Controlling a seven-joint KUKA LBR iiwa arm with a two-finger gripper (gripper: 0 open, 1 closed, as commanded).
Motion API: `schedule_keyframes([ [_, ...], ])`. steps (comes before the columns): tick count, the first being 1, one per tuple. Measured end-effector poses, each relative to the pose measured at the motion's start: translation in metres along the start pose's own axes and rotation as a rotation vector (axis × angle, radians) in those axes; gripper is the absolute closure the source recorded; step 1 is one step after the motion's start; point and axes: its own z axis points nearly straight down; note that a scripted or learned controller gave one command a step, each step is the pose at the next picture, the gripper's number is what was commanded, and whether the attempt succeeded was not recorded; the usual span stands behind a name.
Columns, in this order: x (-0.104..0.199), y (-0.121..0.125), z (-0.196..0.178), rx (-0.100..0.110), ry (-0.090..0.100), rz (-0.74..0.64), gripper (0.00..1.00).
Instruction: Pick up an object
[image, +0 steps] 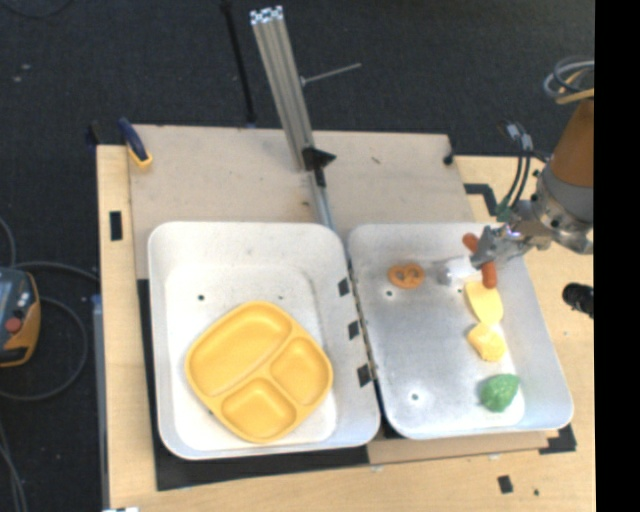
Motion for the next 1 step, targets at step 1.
schedule_keyframes([
  [1,0.0527,0.0123,-0.0130,0.004,0.003,-0.005,1.00],
])
